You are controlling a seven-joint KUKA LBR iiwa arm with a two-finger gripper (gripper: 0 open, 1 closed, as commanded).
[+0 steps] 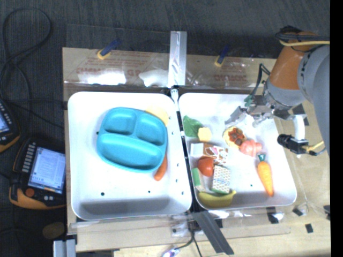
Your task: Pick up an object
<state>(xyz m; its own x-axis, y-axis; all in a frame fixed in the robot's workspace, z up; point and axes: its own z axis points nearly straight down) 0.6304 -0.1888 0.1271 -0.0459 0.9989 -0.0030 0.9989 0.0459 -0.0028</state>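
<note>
**Hovering over the right bin, nothing grabbed**

End effector [247, 115] sits near the right bin's [284, 194] back edge, fingers spread open, holding nothing. The pizza slice toy [235, 136] lies just below it, with the carrot [265, 178] further toward the front-right corner.

A sky-blue plastic divided tray [132, 138] fills the left white bin [80, 159]; an orange toy carrot [265, 176] and a yellow toy banana [216, 198] lie in the right white bin [284, 191].

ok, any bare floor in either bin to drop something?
Left white bin: bare along the near edge and the left side, around the blue divided plate. Right white bin: a bare strip between the orange toy carrot and the patterned box. Crowded along its left wall, down to the yellow banana.
</note>
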